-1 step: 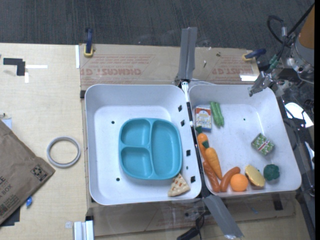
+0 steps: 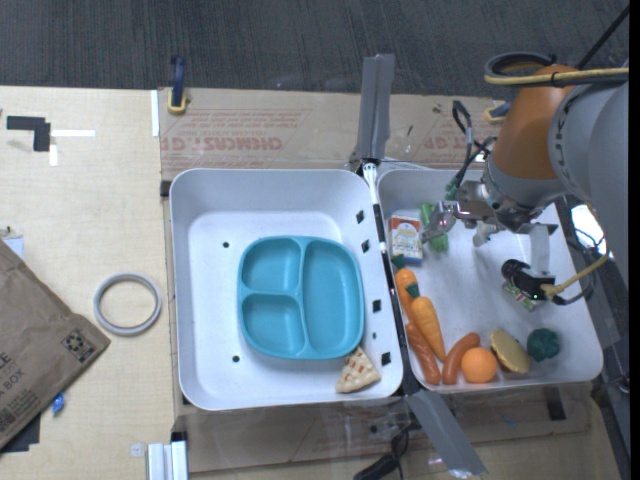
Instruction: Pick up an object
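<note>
**binwatcher:** where are you hanging right now, and have you got anything?

**iiwa_arm:** I'm over the right bin (image 2: pixel 590 353), up near its far edge. My gripper (image 2: pixel 462 218) points toward the divider between the two bins. Honestly can't tell how my jaws stand from this angle, the wrist and cables cover too much. Nothing shows between them, so I'm not claiming a grab.

**binwatcher:** what's close to you?

**iiwa_arm:** A small white packet with red and green print (image 2: pixel 405 238) lies by the far left corner of my bin, just beside my gripper tip. A green bit (image 2: pixel 430 214) sits right next to it, too small to make out.

**binwatcher:** and the rest?

**iiwa_arm:** Along the left wall there's a carrot (image 2: pixel 424 324), with a couple of reddish sausage-looking pieces (image 2: pixel 460 356) toward the near edge. An orange ball (image 2: pixel 480 365) sits on the near edge, a tan bun-like thing (image 2: pixel 510 353) touching it, and a dark green round thing (image 2: pixel 543 344) in the near right corner.

**binwatcher:** left bin?

**iiwa_arm:** The left bin (image 2: pixel 200 268) carries a teal divided plate (image 2: pixel 300 298) in the middle and a waffle-patterned wedge (image 2: pixel 357 373) at its near right corner. Outside, a grey ring (image 2: pixel 127 302) lies on the bench to the left.
</note>
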You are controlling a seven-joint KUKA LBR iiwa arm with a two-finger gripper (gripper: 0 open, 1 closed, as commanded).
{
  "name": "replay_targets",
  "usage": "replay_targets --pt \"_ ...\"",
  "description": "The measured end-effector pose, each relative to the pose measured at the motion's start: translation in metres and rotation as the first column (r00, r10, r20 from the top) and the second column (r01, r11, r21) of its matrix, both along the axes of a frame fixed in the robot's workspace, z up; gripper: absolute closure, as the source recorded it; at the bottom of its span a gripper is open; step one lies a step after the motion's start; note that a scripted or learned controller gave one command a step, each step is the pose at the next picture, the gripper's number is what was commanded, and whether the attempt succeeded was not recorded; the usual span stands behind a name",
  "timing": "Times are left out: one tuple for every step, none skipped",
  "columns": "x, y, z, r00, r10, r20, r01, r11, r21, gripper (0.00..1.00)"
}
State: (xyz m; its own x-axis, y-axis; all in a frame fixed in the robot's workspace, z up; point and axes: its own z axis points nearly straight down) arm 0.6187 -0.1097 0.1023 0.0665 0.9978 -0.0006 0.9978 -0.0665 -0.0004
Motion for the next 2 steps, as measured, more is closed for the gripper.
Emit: replay_targets --pt "0.01 0.014 0.113 0.989 0.148 0.0 -0.148 0.989 -0.001 0.0" --pt "0.036 0.01 0.029 0.981 0.194 -0.001 -0.194 0.981 0.0 0.0"
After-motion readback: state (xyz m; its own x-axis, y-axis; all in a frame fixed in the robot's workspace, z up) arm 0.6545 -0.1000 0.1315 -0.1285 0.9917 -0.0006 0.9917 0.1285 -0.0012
